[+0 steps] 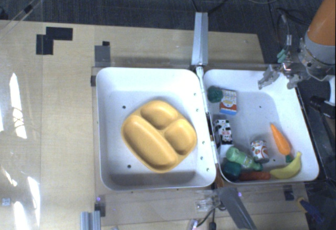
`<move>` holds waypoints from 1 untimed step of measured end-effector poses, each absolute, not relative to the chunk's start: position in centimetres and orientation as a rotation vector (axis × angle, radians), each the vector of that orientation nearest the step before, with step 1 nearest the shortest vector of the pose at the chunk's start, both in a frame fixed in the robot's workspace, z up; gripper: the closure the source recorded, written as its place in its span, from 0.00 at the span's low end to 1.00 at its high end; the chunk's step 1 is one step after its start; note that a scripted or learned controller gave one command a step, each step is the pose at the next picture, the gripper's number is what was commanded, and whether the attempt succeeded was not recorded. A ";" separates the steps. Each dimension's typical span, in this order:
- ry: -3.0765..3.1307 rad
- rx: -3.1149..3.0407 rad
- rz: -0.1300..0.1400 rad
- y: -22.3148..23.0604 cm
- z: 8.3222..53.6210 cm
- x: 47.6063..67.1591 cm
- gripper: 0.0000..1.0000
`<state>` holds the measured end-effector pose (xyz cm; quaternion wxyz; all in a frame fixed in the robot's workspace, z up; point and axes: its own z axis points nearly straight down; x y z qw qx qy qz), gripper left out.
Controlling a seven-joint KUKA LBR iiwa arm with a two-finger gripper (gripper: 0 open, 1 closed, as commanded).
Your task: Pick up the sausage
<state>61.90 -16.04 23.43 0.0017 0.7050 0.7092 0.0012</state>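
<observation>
The sausage (pixel 256 175) is a dark red, short link lying along the front wall of the right bin (pixel 294 113), between a green bottle (pixel 239 158) and a banana (pixel 289 168). My gripper (pixel 276 81) hovers over the back right corner of that bin, far from the sausage. Its two fingers (pixel 264 80) are spread apart and hold nothing.
The right bin also holds a carrot (pixel 280 139), a small orange and white can (pixel 258 150), a cow-patterned carton (pixel 224 131), a red and white carton (pixel 228 102) and a dark green ball (pixel 213 93). A large yellow bread-like lump (pixel 159 133) sits in the left bin (pixel 113 92).
</observation>
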 end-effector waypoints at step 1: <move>1.991 2.412 0.018 -11.2 10.3 64.3 0.00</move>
